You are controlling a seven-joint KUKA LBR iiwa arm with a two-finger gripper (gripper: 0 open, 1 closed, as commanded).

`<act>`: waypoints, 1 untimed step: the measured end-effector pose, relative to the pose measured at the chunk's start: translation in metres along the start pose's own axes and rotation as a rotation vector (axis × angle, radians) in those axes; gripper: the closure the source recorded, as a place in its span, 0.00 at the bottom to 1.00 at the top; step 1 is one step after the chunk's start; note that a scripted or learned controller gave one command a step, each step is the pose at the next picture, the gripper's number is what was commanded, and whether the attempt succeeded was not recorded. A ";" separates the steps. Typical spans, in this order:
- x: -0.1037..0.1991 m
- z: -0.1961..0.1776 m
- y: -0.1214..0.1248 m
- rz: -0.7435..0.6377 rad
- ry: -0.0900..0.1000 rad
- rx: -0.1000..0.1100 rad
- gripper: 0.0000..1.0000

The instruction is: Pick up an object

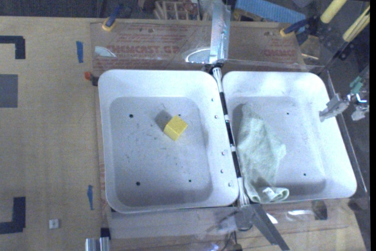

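While nothing has been grasped, the approach step is judged in hand.
Whether the tool (339,104) is spread cannot be told; a yellow block (175,127) lies far leftward, a cloth (260,150) nearer, requiring descent.

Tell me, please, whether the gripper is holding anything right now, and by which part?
Nothing is held. The gripper sits at the right bin's edge, apart from the cloth and the yellow block.
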State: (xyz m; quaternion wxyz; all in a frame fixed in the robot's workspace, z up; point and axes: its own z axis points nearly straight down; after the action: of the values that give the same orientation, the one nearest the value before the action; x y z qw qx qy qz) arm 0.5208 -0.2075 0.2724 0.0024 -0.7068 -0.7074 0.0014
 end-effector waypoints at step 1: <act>0.016 0.186 -0.022 0.055 -0.001 -0.010 0.00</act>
State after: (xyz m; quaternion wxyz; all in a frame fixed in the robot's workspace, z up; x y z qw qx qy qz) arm 0.4974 -0.1911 0.0864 -0.0018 -0.7259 -0.6878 -0.0017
